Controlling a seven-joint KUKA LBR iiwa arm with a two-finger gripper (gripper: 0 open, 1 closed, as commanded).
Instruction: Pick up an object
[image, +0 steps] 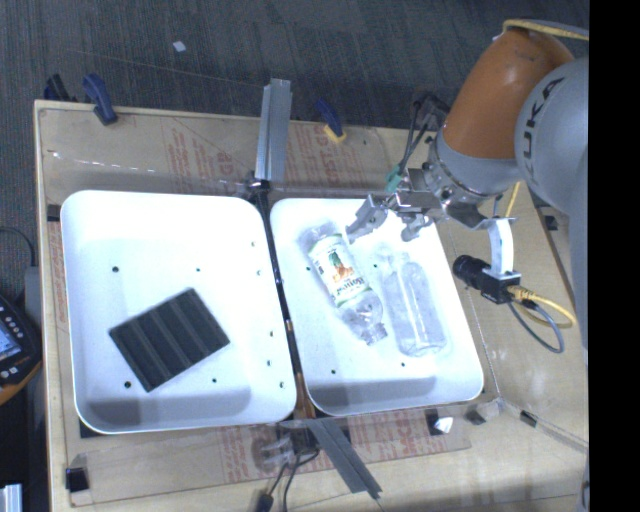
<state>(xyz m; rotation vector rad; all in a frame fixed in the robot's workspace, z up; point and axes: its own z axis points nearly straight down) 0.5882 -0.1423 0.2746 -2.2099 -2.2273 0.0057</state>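
clear plastic bottles (385, 290) (glossy), ribbed matt pad (168, 338)

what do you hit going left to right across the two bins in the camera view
left bin → black ridged slab → divider between the bins → labelled bottle → clear bottle, both lying in the right bin; the gripper hovers over that bin's far edge.

A dark ribbed rectangular pad (169, 338) lies flat and slanted in the left white bin (90, 215). To the right of that bin, the right white bin (455, 375) holds two clear plastic bottles lying on their sides: a labelled bottle (345, 283) and, just right of it, a label-free bottle (413, 305).
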